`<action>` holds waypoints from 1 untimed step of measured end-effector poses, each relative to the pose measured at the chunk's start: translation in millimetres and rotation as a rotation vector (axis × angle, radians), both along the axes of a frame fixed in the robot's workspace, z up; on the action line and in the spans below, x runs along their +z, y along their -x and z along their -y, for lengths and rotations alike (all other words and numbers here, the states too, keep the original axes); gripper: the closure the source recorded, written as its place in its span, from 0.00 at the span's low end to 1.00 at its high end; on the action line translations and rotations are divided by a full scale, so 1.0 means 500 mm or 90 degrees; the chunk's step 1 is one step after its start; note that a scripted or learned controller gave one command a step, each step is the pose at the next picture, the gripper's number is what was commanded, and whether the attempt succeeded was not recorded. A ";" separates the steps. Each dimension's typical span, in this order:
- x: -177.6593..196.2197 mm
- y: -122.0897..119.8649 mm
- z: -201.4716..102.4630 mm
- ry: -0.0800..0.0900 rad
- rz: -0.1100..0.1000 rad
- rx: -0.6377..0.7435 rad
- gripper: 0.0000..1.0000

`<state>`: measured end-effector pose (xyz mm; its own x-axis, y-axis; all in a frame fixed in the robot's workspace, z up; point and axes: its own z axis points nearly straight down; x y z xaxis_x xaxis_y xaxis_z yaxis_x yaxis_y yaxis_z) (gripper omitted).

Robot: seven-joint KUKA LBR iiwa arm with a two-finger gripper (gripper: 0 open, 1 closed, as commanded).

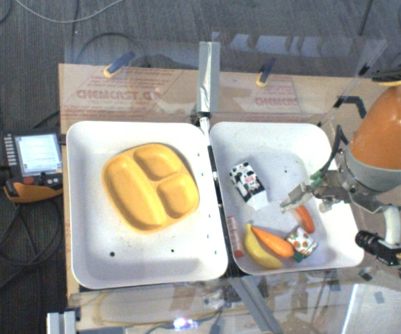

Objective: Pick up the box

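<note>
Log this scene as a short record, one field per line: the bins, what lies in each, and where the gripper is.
left bin: holds a yellow divided tray
right bin: holds the box, banana, carrot, a small orange piece and a small patterned item
box: black-and-white patterned, upper left of right bin
banana: near front edge, carrot lying across it
gripper: over right bin, right of the box, apart from it

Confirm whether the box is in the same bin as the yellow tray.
No: the box lies in the right bin, while the yellow tray sits in the left bin.
</note>
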<state>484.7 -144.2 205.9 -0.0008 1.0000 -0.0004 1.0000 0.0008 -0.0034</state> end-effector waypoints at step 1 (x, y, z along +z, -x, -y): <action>-0.024 -0.127 0.032 -0.001 0.000 -0.044 0.00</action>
